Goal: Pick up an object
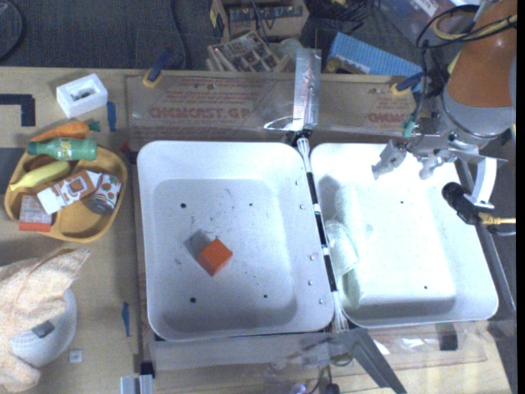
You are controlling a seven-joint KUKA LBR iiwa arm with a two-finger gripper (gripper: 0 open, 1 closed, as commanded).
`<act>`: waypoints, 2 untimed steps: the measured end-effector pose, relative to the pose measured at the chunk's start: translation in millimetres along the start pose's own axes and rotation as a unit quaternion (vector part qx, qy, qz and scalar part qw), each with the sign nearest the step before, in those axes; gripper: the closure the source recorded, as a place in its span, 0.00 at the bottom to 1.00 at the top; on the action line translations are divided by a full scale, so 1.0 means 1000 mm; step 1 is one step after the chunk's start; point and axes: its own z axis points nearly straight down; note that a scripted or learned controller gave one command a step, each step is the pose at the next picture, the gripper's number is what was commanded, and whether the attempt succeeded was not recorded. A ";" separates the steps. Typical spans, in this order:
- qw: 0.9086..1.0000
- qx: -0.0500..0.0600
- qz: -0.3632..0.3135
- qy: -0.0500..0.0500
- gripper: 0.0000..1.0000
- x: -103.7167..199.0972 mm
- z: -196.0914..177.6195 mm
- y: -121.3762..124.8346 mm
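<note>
1. The orange block (216, 257) lies in the left bin (164, 158), a little left of that bin's middle and toward its near half. It sits tilted, with one corner pointing at the near edge.
2. A small grey piece (197, 242) touches the block on its far-left side. Whether it is a separate thing or a darker face of the block is hard to tell.
3. The block looks like a small rigid cube, likely light, with flat matte faces that should not slip much. It does not look fragile.
4. The best hold would be across two opposite flat faces, with the claw turned to match the block's diagonal set, so the pads meet faces and not corners.
5. The claw (408, 164) hangs over the far part of the right bin (484, 302), near its far rim. Its two fingers stand spread apart, and nothing is between them.
6. So the block is well apart from the claw: to the left, across the divide between the bins, and nearer.
7. A pale, translucent crumpled thing (340, 236) lies along the left wall of the right bin, between claw and block.
</note>
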 end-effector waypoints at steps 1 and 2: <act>0.998 -0.006 -0.064 0.000 0.00 0.019 0.126 -0.028; 1.000 -0.002 -0.014 0.000 0.00 0.026 0.042 -0.028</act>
